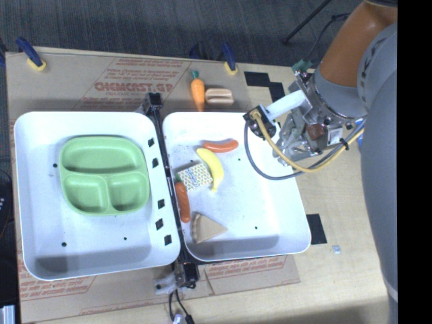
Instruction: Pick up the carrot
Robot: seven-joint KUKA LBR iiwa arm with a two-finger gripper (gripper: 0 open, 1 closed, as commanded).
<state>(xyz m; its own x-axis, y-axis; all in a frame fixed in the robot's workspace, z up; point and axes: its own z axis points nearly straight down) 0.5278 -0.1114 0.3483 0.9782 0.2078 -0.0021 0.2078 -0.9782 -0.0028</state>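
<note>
Carrot (197, 93) lies outside the bins; tool (302, 140) apparently over the right bin (270, 214).

An orange carrot (197, 93) with a green top is seen lying on the cardboard outside the bins, its green end pointed away from them

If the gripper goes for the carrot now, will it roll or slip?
The carrot looks like a smooth, stiff toy, so it probably won't flex but may slip between hard fingers. Its round, tapered body will likely roll if nudged sideways. It lies on the cardboard outside the bins, beside a bun-like toy that could get bumped.
</note>
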